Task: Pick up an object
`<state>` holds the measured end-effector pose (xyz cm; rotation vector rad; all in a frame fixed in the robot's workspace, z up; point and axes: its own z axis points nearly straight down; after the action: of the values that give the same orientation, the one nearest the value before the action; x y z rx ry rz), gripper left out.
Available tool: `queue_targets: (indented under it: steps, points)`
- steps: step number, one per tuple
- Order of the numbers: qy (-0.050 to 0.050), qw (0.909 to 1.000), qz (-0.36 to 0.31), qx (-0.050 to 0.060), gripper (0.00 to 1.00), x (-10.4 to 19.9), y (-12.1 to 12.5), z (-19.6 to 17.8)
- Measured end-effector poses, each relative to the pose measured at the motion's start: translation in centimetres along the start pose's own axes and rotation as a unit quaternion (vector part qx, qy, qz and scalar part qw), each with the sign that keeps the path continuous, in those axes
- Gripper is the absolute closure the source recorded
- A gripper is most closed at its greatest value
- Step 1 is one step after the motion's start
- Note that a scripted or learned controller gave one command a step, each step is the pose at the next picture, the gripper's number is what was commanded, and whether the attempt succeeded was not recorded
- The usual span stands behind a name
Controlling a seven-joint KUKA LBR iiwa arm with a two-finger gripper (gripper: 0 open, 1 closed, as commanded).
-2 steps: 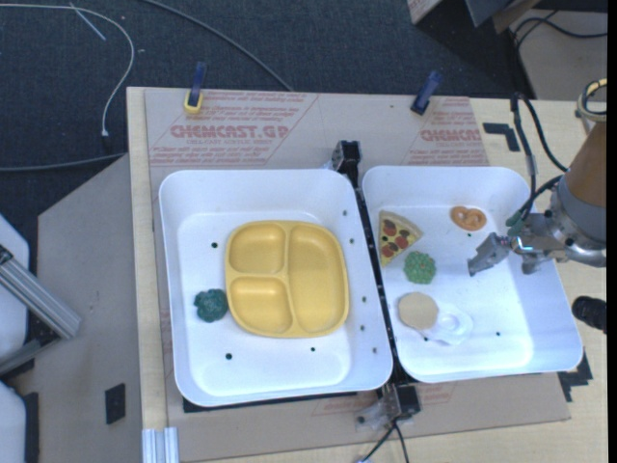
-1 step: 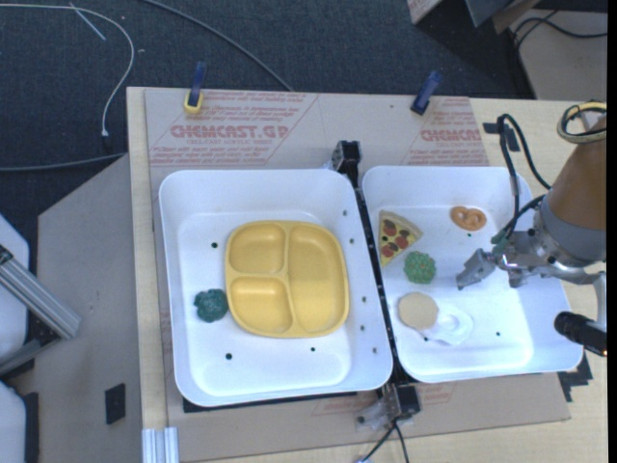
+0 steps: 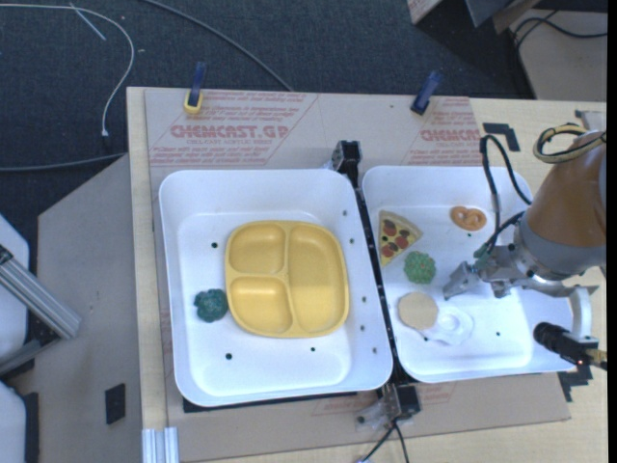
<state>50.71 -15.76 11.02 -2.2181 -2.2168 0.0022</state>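
The right bin (image 3: 501, 355) holds a pizza slice (image 3: 396, 234), an orange pretzel (image 3: 469, 218), a green broccoli piece (image 3: 419, 267), a round beige cookie (image 3: 417, 311) and a small whitish object (image 3: 451, 327). My gripper (image 3: 461, 280) hangs low over this bin, just right of the green broccoli piece and above the whitish object. I see nothing held in it. In the left bin (image 3: 193, 355) lies a yellow divided plate (image 3: 287, 278), with a dark green broccoli piece (image 3: 210, 304) to its left.
The grey arm with its orange band (image 3: 569, 210) covers the right side of the right bin. A black divider clamp (image 3: 346, 154) sits between the bins at the back. Two blue clamps (image 3: 197, 93) (image 3: 425, 93) hold the board's far edge.
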Motion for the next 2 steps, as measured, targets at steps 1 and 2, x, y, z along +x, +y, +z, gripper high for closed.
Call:
queue_targets:
  steps: [1,2]
  points:
    - [-0.001,1.0,0.0,-0.002,0.0,0.0,0.1,2.5]
    - [-0.001,1.0,0.0,-0.004,1.0,0.1,0.2,1.3]
